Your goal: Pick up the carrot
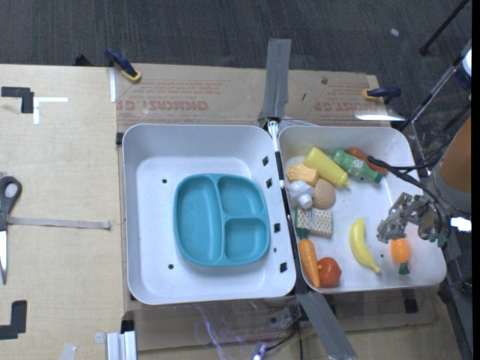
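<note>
Nearest, in the near left corner of the right bin (420, 280): carrot (308, 262), lying along the left wall, touching a red tomato (329, 271) on its right. Just beyond, toward the middle: banana (364, 246), and further right a small orange piece with a green end (402, 252). Directly above that orange piece: hand (394, 227), reaching in from the right, well apart from the carrot, nothing seen gripped. Open or closed, cannot tell. Beyond the carrot: wafer block (315, 222), then a white garlic bulb (301, 195) beside a tan round piece (324, 195). Farthest in this bin: yellow bottle (326, 166) and green bottle (357, 166). In the left bin (142, 201): teal divided plate (223, 220). Far left on the table (60, 163): scissors (6, 201).
</note>
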Available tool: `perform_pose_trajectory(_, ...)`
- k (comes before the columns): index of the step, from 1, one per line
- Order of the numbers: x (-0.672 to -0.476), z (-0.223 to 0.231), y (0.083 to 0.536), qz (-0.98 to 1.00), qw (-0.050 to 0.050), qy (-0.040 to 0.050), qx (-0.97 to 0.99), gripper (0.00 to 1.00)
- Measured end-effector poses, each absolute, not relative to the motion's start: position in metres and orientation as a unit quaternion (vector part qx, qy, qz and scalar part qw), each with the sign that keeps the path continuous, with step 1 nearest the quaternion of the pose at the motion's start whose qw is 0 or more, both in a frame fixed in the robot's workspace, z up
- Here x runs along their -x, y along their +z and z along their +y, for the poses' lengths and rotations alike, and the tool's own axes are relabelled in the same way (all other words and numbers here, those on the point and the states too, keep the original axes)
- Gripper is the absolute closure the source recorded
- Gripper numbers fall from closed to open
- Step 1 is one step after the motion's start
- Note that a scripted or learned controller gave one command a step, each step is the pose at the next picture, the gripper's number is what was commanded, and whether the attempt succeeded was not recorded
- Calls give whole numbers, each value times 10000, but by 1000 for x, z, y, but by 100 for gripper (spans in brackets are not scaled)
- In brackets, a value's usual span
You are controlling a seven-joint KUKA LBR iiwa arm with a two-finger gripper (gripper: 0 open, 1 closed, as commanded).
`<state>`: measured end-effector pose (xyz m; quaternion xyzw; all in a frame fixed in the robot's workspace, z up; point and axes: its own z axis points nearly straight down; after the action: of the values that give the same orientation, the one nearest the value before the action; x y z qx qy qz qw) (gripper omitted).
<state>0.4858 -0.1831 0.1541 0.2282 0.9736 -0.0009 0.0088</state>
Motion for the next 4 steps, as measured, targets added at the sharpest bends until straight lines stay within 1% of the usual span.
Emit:
perform_pose_trajectory(1,-489,-184,164,9739,122,-14,-2267,100)
perform_pose_trajectory(2,-508,-117,241,9954,36,-2,-961,100)
perform_pose_trajectory(3,-508,-117,241,9954,34,-2,-962,0)
perform_pose_trajectory(4,-537,-193,135,9991,11,0,-418,0)
